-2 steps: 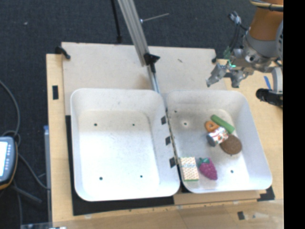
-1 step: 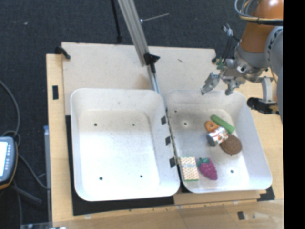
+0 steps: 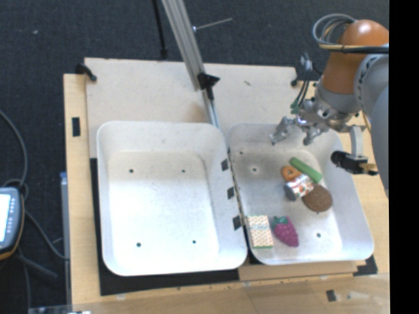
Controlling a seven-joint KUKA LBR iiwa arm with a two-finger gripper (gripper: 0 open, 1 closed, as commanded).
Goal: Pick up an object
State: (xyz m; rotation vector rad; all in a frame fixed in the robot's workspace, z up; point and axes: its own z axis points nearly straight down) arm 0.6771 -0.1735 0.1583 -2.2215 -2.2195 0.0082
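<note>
Camera view: gripper (image 3: 296,133) hovers over far end of right bin (image 3: 357,231), fingers spread apart and holding nothing, while green stick (image 3: 306,169), orange piece (image 3: 290,173), brown round object (image 3: 318,199), purple grape cluster (image 3: 286,231) and small box (image 3: 260,231) lie in that bin, left bin (image 3: 111,175) beside it.
</note>
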